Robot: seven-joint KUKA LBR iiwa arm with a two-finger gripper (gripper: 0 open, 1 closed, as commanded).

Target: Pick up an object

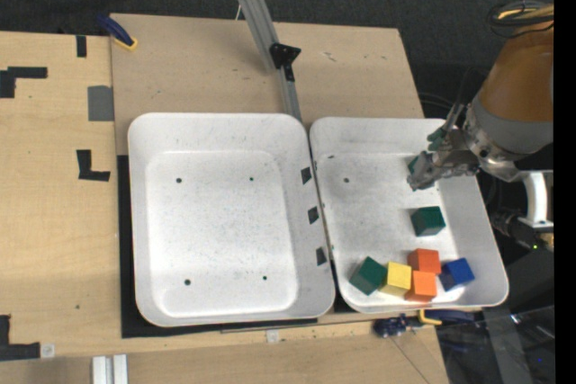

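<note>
The right bin (360,193) holds several small blocks. A dark green cube (428,220) lies apart from the rest, near the bin's right side. Along the front edge sit a green block (367,274), a yellow block (398,275), two orange blocks (424,262) (423,284) and a blue block (458,272), clustered together. My gripper (421,170) hangs over the right bin's right part, a little above and behind the dark green cube. Nothing shows between its tips.
The left bin (144,193) stands beside the right one on the wooden bench. A slanted metal pole (255,0) with a black clamp (284,55) rises behind the bins. Blue clips (117,30) (400,325) lie at the back left and below the right bin.
</note>
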